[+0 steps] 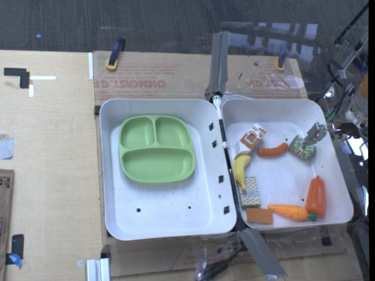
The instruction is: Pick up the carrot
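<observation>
The carrot (pixel 289 211) is orange with a small green end on its right. It lies flat near the front wall of the right bin (pixel 343 174). My gripper (pixel 315 134) hangs at the bin's back right, well behind the carrot and apart from it. It is just above a green-and-white speckled item (pixel 304 150). Nothing is visibly held in it.
A red-orange bottle-shaped toy (pixel 316 195) stands just behind the carrot's green end, and a brown block (pixel 259 216) touches its left tip. A checkered packet (pixel 251 191), banana (pixel 241 167), sausage (pixel 273 151) and small box (pixel 253 137) share the bin. The left bin (pixel 111 174) holds a green divided plate (pixel 156 148).
</observation>
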Robot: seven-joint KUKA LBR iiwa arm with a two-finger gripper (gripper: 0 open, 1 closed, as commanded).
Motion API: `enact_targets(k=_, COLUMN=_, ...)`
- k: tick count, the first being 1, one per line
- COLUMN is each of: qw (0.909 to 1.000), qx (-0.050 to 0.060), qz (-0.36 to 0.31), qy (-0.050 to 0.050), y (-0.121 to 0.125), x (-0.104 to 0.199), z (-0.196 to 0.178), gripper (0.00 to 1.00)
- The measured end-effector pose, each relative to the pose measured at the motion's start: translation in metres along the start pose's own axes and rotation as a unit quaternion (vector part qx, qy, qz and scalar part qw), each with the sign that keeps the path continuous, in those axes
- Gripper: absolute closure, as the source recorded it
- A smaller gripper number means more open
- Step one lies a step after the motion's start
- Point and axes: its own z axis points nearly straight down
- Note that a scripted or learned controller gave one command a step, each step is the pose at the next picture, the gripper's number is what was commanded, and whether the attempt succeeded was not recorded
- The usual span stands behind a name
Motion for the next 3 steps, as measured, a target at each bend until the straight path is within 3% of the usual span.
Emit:
enact_targets(k=1, qw=0.9971, qx=-0.001, qz=-0.076, qy=-0.001, y=-0.012, x=-0.014, z=-0.045, gripper=0.00)
enact_targets(k=2, qw=0.9756, qx=-0.001, qz=-0.219, qy=0.000, y=-0.050, x=0.021, z=0.007, gripper=0.00)
enact_targets(k=3, qw=0.8839, qx=-0.001, qz=-0.468, qy=0.000, y=-0.072, x=0.069, z=0.109, gripper=0.00)
